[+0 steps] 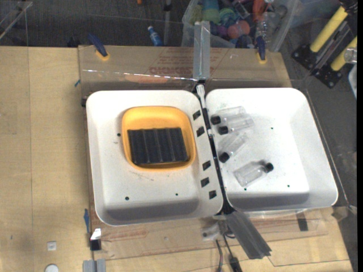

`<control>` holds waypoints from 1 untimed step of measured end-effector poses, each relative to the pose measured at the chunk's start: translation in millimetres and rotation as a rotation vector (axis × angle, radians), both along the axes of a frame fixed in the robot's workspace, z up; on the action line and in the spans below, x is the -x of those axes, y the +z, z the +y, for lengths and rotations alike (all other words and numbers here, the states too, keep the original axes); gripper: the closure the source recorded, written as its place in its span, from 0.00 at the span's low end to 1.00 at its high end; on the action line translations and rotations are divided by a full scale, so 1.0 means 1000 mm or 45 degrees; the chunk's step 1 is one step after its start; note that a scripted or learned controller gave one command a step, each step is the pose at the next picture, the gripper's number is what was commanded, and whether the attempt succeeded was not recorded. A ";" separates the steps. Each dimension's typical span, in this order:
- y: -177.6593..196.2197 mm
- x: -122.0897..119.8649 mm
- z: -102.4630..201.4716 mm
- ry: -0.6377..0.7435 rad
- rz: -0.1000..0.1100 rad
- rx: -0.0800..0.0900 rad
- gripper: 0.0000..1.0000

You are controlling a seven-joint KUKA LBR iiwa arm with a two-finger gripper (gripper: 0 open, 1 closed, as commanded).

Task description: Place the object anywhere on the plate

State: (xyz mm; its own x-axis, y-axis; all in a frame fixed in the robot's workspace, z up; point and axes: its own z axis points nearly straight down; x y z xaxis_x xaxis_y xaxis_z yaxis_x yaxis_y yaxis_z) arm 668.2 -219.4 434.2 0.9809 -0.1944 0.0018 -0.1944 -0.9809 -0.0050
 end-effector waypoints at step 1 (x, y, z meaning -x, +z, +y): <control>0.000 0.000 0.001 0.003 0.000 0.000 1.00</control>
